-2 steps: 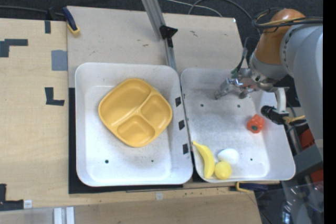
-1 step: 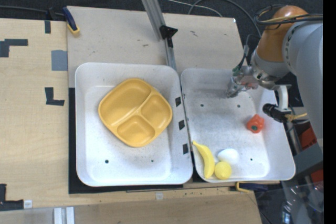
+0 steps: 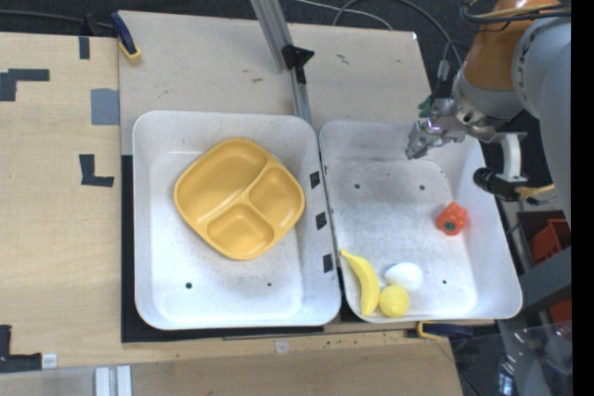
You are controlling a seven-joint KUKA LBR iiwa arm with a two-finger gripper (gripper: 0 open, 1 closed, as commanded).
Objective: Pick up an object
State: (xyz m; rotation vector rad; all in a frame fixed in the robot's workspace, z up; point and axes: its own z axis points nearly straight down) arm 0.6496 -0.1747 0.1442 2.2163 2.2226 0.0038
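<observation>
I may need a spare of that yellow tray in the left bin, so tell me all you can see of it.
The tray is a yellow, rounded-square dish that looks like smooth plastic, with a raised rim and three compartments: one long one along a side and two smaller ones. It lies flat and right way up, turned at a slant, on the floor of the left bin, near its middle. Nothing lies in it, and it touches only the bin.
</observation>
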